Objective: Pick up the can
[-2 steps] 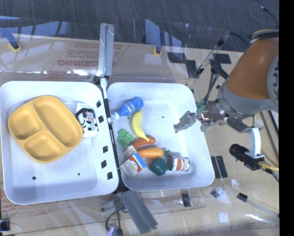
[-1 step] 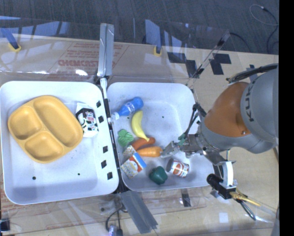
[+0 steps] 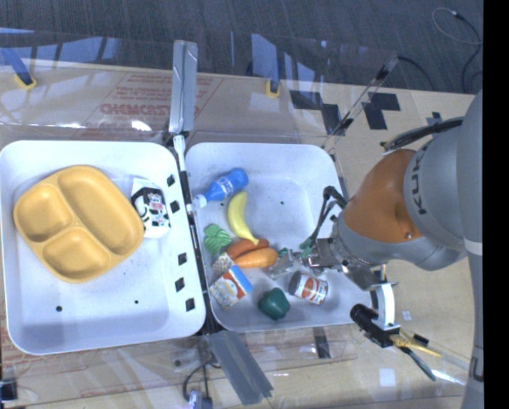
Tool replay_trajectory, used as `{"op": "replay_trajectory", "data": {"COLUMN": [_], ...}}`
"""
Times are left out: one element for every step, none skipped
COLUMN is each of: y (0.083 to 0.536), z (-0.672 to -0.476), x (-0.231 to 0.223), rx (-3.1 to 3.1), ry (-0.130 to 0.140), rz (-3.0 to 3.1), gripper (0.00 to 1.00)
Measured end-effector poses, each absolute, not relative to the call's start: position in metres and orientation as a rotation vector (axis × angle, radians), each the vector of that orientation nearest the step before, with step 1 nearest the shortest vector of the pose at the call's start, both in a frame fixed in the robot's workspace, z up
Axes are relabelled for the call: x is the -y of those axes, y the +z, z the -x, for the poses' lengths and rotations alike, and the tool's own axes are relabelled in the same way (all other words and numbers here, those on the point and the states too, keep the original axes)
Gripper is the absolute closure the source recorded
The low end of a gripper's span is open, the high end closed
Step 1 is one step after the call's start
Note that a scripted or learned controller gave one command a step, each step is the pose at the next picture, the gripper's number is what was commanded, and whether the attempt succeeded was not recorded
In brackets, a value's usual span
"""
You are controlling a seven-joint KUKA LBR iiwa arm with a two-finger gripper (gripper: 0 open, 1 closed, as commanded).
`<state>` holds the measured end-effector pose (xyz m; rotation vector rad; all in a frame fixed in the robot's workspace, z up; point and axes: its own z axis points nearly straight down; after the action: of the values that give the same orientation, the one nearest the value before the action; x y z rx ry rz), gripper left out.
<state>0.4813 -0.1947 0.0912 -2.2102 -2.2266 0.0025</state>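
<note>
The can (image 3: pixel 309 289) lies on its side in the right bin (image 3: pixel 271 156), near the front right corner; it is silver with a red and white label. My gripper (image 3: pixel 312 256) hangs just above and behind the can, at the end of the grey arm with the orange band (image 3: pixel 378 207). The wrist hides the tip of the gripper. From this view I cannot tell whether the gripper touches the can.
Also in the right bin are a blue bottle (image 3: pixel 223 186), a banana (image 3: pixel 240 216), a green leafy toy (image 3: pixel 216 238), a carrot (image 3: pixel 254 257), a small red and white box (image 3: pixel 230 286) and a green pepper (image 3: pixel 274 303). The left bin (image 3: pixel 101 313) holds a yellow divided plate (image 3: pixel 77 220) and a black-and-white carton (image 3: pixel 152 207).
</note>
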Motion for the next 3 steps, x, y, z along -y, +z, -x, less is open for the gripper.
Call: {"op": "replay_trajectory", "data": {"y": [0.092, 0.091, 0.091], "z": [-0.495, -0.476, -0.477], "x": [0.199, 0.191, 0.201], "rx": [2.369, 2.408, 2.425], "ry": [0.000, 0.002, 0.000], "rz": [2.064, 2.010, 1.995], "gripper": [0.00, 0.00, 0.00]}}
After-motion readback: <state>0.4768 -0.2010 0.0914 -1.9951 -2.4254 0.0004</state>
